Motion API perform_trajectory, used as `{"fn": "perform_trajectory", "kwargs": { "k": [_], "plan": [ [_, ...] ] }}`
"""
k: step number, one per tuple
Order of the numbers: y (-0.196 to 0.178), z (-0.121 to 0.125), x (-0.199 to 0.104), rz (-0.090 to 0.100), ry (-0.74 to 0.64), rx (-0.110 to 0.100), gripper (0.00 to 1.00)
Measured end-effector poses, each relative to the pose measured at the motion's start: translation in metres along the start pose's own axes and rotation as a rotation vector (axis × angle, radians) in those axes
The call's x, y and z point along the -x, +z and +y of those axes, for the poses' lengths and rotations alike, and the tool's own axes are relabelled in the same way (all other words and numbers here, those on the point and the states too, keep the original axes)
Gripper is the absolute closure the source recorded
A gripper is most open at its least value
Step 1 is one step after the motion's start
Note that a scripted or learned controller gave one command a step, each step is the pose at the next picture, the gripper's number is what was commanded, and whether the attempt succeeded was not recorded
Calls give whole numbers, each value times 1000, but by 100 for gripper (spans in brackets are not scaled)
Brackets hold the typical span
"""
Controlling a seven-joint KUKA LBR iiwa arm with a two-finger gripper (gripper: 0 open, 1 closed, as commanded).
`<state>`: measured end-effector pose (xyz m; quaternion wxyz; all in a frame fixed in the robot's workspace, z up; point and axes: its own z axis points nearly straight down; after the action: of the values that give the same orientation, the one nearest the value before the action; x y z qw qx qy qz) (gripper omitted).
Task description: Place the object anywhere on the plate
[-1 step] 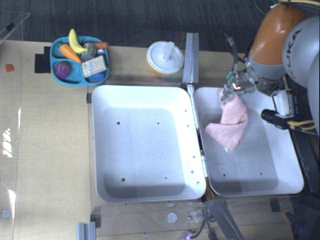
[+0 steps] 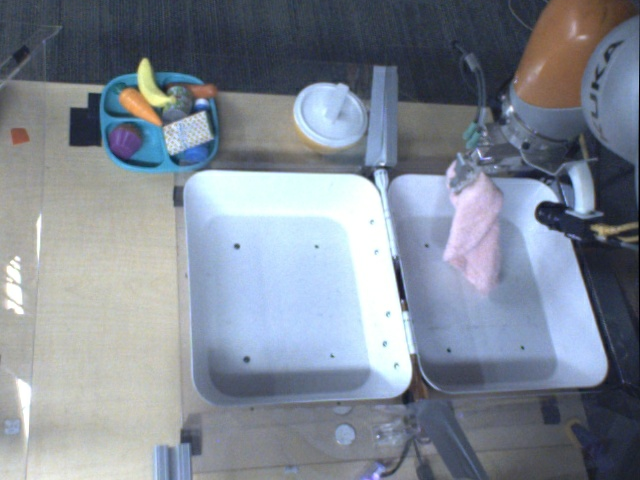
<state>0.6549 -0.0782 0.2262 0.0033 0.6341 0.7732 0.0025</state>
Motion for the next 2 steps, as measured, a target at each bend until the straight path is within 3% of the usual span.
{"fn": "perform_trajectory", "kwargs": {
  "k": [2],
  "plan": [
    [2,-36,-97,3,-807,-1,100]
  ]
}}
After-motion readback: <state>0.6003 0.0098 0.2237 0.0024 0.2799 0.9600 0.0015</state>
